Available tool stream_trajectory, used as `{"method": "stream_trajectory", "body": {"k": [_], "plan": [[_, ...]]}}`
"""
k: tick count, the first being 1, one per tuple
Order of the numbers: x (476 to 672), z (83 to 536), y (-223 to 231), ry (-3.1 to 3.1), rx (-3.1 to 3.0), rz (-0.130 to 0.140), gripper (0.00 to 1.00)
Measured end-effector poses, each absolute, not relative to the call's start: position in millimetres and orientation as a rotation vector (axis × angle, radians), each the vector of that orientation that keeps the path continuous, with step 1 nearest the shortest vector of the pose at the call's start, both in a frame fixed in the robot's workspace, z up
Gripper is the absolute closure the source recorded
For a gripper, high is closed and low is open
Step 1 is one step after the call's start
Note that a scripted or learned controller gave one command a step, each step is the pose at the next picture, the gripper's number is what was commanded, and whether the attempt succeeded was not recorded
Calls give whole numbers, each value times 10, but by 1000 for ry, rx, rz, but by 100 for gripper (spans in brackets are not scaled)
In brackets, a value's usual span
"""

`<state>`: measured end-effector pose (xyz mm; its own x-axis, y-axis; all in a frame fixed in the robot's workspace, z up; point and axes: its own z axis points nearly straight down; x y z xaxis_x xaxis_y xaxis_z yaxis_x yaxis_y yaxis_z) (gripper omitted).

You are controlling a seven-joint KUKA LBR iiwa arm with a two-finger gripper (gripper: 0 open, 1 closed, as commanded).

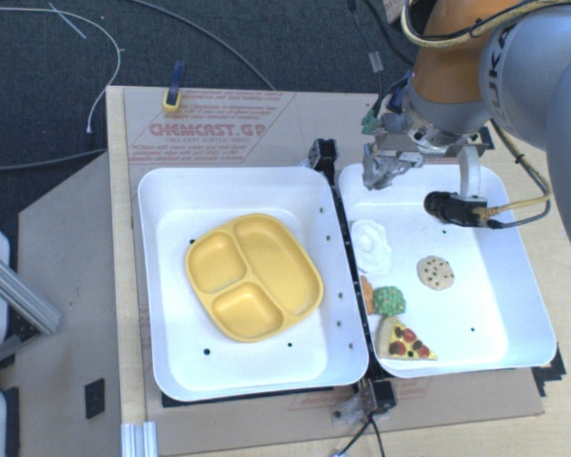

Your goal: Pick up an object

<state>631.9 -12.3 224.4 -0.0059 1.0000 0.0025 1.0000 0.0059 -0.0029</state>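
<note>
Nearest the camera, at the lower edge of the right bin (528, 350), lies a toy pizza slice (405, 340) with red dots on its yellow top. Just above it sits a green broccoli-like piece (390, 300), with a thin orange item (366, 293) touching its left side against the bin's left wall. Higher up along the same wall rests a white lump (371, 244), hard to make out against the white floor. A chocolate-chip cookie (436, 273) lies alone near the middle of that bin, apart from the others.

In the left bin (162, 255) a yellow divided plate (254, 277) with three compartments lies flat at the centre, turned at a slant.

Both bins rest on a tabletop (219, 127) of brown board printed with red lettering, and a small blue-and-yellow clamp (175, 91) grips its upper edge at the upper left.

At the upper right the grey arm (542, 55) with its orange band reaches in, and the gripper (383, 171) hangs above the upper left corner of the right bin, well apart from every toy. Whether the fingers are released or clenched cannot be told; nothing is seen between them.
</note>
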Motion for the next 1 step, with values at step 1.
{"method": "stream_trajectory", "body": {"k": [1], "plan": [[6297,2358,436,-2228,-2213,-6,100]]}}
